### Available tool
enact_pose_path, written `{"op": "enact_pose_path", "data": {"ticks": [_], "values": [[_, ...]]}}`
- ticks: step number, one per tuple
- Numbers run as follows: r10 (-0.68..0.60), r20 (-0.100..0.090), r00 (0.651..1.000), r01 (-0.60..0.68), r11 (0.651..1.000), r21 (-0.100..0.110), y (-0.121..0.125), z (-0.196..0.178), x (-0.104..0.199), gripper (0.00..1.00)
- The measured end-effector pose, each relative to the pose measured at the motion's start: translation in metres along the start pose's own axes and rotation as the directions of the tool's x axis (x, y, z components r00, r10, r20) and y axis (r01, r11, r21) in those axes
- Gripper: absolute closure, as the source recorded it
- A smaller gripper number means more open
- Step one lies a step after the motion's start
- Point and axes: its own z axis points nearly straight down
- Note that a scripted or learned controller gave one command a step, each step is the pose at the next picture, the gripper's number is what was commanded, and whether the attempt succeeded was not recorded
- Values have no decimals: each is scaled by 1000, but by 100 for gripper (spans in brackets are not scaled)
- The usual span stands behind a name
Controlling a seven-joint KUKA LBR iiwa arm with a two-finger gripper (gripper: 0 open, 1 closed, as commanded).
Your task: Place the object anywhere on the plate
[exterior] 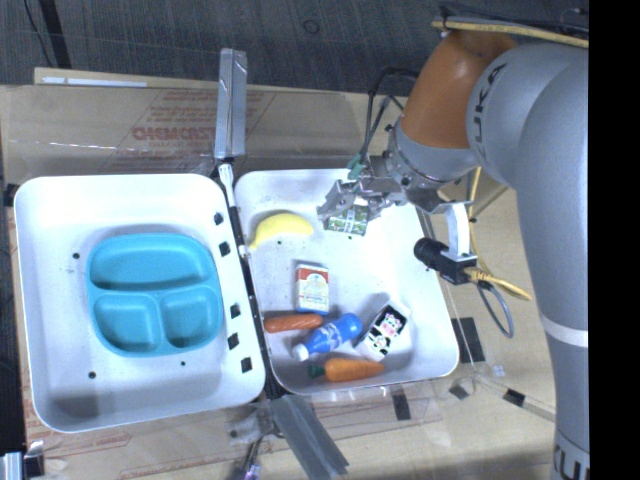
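A blue plastic plate [152, 290] with three moulded compartments sits in the middle of the shallow white left bin [40, 268], at the left of the frame, its smooth surface glossy under the light. Flattened brown cardboard [120, 128] printed with red lettering lies behind the bins across the upper left. A grey metal bracket [231, 103] stands upright at the seam between the two bins.

In the right bin [440, 358], at centre frame, a rounded yellow piece [280, 228] shaped like a lemon or banana end rests near the upper left corner. Below it stands a small red and white carton [312, 288]. Lower still, an orange-red sausage-shaped item [293, 322] touches a blue bottle with a white cap [328, 336], and a black and white patterned block [384, 330] lies just beside the bottle's right end. An orange carrot-shaped toy [349, 369] lies along the bin's lower edge.

Above the bin's upper middle, the gripper [348, 206] hangs from the grey arm [520, 118] with its orange band, which fills the upper right of the frame. A small flat green and white packet [346, 220] sits at the fingertips, but whether the claw is parted or closed on it cannot be made out. A black cable fitting [440, 258] juts from the bin's right rim.
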Motion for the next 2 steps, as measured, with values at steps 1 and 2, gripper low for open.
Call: {"op": "enact_pose_path", "data": {"ticks": [1,2], "values": [[-107,0,994,107,994,3,-32,32,56,100],[-73,1,997,73,997,4,-53,32,127,100]]}}
